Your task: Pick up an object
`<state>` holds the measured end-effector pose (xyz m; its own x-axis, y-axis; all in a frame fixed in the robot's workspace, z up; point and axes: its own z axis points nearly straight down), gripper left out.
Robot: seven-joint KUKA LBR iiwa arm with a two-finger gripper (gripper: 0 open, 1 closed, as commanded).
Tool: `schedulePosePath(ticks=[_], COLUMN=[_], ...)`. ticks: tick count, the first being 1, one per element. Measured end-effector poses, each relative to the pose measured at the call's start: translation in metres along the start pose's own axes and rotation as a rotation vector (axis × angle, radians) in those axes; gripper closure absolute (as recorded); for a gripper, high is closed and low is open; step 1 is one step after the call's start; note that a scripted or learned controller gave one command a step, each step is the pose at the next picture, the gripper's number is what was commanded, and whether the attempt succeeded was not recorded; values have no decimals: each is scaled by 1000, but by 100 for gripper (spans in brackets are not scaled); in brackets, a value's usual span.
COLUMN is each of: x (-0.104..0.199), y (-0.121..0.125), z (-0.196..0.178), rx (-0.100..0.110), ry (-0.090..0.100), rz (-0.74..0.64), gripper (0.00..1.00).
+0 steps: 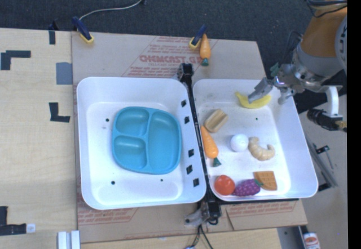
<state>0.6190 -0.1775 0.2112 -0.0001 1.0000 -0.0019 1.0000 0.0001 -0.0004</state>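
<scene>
As the arm reaches in over the right bin's far right corner, its gripper hangs at a yellow banana.

Seen from the overhead camera, the banana lies close to the far wall of the right bin, with the jaws touching or just above its right end; whether they stand apart or together cannot be told. To lift cleanly, the jaws would best straddle the fruit's narrow curve across its width, settle low and clamp before rising, since the nearby bin wall leaves little room. Nearer the front lie a bread roll, a carrot, a white ball, a croissant, a tomato, grapes and a cracker. A blue divided plate sits in the left bin.
</scene>
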Motion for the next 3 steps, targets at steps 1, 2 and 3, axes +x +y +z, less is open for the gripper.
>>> schedulePosePath(ticks=[1,2,3], x=[-5,-5,-5], y=[52,53,53], z=[102,92,92], rx=[-8,-13,-12], ry=[-2,-6,-6], rz=[-2,-5,-5], gripper=[0,100,0])
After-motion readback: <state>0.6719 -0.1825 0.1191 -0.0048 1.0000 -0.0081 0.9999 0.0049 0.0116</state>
